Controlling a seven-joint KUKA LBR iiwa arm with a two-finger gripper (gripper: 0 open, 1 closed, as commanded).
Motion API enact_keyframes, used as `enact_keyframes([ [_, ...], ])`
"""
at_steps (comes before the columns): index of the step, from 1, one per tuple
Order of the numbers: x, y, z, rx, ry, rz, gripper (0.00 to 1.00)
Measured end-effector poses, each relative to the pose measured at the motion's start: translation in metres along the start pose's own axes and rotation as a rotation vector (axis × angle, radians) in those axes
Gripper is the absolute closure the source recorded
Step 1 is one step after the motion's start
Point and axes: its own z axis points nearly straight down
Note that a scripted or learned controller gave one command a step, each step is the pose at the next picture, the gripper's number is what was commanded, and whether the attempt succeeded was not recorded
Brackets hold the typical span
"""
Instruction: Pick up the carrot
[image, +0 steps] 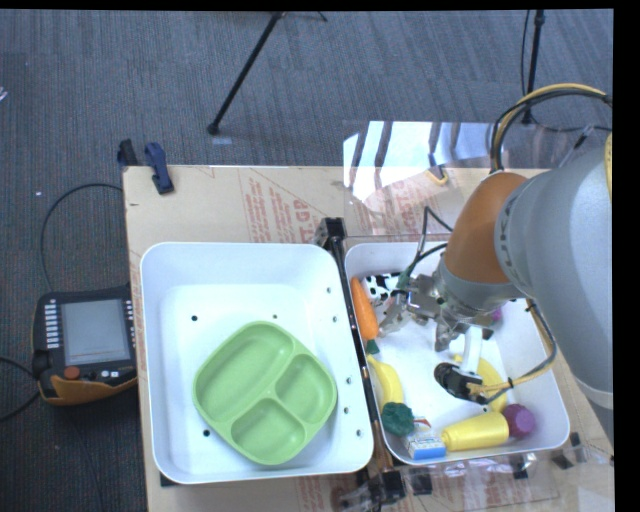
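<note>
the two shallow white plastic bins, left (165, 300) and right (545, 395), look smooth with a soft sheen. in the left one, the light green three-part plastic plate (265, 393) is smooth and faintly glossy. the bench (240, 205) is pale brown board with red print, matt and paper-like, and a sheet of clear glossy film (420, 160) glares at upper right. the slim orange carrot (364, 308), the yellow banana (387, 380) and the yellow bottle (477, 432) look like smooth moulded plastic. the big grey arm casing (570, 260) is satin-smooth, its orange band (480, 235) likewise. the dark floor carpet (100, 80) is rough and ribbed.
</note>
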Motion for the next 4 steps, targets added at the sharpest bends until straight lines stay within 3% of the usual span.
enact_keyframes([
  [1, -0.013, -0.04, 0.001, 0.001, 0.001, 0.089, 0.0],
  [2, 0.009, 0.041, 0.001, 0.013, -0.007, 0.186, 0.0],
  [3, 0.009, 0.023, 0.0, 0.002, 0.001, 0.389, 0.0],
  [4, 0.01, 0.022, -0.006, 0.014, -0.004, 0.38, 1.0],
])
